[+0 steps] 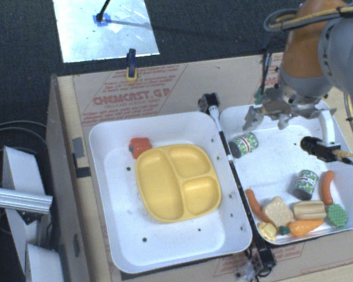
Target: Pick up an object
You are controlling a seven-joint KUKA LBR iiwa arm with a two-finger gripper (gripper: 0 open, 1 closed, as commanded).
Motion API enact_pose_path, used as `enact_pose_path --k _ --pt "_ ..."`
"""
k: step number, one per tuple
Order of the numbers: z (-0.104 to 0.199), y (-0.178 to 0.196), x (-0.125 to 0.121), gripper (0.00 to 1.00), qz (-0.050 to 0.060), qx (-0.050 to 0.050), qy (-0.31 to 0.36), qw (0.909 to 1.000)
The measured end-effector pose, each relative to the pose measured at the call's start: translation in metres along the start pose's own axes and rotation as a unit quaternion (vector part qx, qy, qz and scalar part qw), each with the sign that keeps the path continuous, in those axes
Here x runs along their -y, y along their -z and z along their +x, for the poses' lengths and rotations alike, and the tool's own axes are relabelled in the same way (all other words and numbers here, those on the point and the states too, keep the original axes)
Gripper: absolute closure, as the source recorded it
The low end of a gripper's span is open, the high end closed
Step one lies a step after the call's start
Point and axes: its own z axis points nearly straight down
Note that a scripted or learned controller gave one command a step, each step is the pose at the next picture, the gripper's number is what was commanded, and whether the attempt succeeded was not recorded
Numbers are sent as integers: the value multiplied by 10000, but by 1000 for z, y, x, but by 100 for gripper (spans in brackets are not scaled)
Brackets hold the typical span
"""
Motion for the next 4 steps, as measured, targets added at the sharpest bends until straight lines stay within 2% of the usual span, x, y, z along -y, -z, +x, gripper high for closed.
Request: enact_pose_path --k 1,2,3,4 --pt "-18 -98 -23 0 30 -2 -10 10000" --pt "-89 -31 -47 0 -2 9 -14 10000" --pt "-84 -84 18 0 27 -3 -15 10000" --pt "0 0 23 0 1 -10 -2 10000"
